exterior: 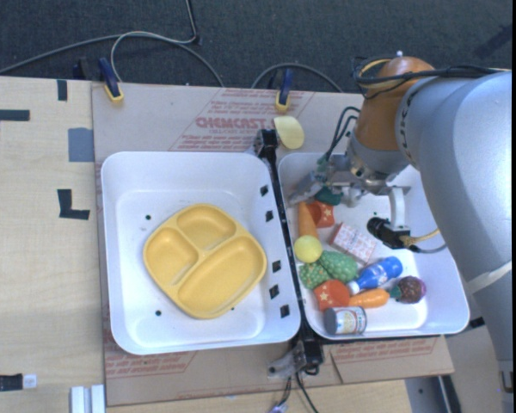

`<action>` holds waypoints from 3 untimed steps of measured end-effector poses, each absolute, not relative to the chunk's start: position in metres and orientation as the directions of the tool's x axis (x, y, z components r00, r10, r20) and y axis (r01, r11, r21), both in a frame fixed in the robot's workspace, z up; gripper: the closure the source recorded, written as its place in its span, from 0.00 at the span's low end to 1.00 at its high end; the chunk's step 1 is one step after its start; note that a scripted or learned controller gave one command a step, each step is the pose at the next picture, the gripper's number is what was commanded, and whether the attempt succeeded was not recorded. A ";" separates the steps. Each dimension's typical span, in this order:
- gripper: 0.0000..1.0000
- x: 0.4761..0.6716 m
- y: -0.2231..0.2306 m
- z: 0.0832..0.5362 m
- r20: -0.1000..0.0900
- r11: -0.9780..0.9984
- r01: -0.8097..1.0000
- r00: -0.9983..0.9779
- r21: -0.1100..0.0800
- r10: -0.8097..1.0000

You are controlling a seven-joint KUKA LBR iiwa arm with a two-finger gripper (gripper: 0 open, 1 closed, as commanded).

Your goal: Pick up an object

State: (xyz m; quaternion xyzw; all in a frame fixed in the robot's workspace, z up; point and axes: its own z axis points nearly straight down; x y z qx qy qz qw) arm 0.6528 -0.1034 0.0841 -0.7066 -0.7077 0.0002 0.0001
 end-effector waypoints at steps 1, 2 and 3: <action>0.00 0.631 -0.126 0.085 -0.002 0.000 1.000 0.000 0.000 1.000; 0.00 0.666 -0.100 0.084 -0.007 0.000 1.000 0.000 -0.006 1.000; 0.00 0.602 -0.099 0.085 -0.001 0.000 1.000 0.000 -0.001 1.000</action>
